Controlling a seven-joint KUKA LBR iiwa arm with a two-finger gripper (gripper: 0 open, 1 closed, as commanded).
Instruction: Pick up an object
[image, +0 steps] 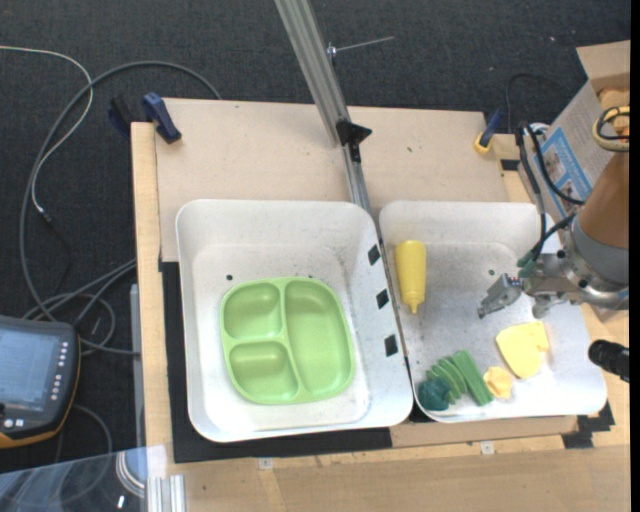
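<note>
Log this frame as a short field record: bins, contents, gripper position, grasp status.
left bin: green divided plate
right bin: yellow bottle, green toy, pale yellow piece, small yellow piece
bottle position: near the bin's left wall
gripper: over right bin, above the pale yellow piece, right of the bottle
grasp: nothing seen between the fingers
finger state: cannot tell

The gripper (497, 300) hung over the right bin (450, 225), holding nothing. A yellow bottle (410, 275) lay to its left; a pale yellow piece (524, 348) sat just below it, a green toy (455, 380) further down-left.
</note>
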